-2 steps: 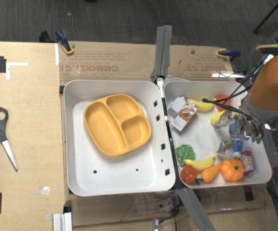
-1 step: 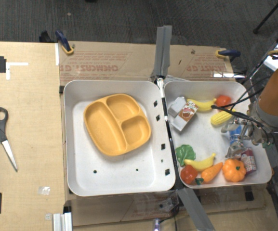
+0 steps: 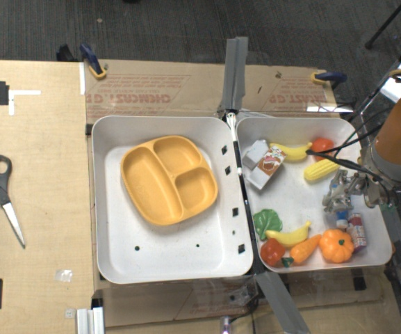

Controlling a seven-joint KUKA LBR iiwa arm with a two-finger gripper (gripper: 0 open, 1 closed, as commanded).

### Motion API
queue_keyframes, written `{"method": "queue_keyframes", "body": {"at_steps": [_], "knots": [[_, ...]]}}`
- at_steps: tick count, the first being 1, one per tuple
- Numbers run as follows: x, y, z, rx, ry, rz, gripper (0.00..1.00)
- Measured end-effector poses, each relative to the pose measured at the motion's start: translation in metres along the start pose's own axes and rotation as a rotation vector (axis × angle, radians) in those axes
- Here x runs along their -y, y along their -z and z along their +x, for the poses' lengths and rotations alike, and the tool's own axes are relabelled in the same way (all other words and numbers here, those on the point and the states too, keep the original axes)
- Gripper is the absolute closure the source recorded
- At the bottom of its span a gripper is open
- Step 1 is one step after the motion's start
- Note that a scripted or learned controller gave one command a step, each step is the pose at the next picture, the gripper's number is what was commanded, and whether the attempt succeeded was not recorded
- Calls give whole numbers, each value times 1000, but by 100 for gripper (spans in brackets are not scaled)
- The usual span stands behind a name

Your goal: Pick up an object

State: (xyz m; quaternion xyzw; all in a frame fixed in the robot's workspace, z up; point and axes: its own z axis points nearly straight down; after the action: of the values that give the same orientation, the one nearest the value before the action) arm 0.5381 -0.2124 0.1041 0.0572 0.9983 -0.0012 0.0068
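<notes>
Scissors [image 3: 2, 190] on the tabletop [image 3: 40, 256], far left. Left bin [image 3: 110, 256] holds a yellow plate [image 3: 169, 179]. Right bin [image 3: 304, 266]: carton [image 3: 264, 163] far left, banana [image 3: 292, 151], tomato [image 3: 321, 145] and corn [image 3: 320, 170] along the far side. Near side: green leaf [image 3: 267, 221], second banana [image 3: 288, 234], red pepper [image 3: 271, 253], carrot [image 3: 303, 250], pumpkin [image 3: 336, 245], small bottle [image 3: 356, 232]. Gripper [image 3: 338, 195] is down at the bin's right, over the floor between corn and pumpkin. Can't tell how far the fingers are spread; nothing visibly held.
</notes>
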Motion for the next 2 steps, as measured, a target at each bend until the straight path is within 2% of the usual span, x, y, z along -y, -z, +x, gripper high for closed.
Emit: {"method": "queue_keyframes", "body": {"at_steps": [1,2], "knots": [[0,0,0,0,0,0,0],[0,10,-2,4,1,1,100]]}}
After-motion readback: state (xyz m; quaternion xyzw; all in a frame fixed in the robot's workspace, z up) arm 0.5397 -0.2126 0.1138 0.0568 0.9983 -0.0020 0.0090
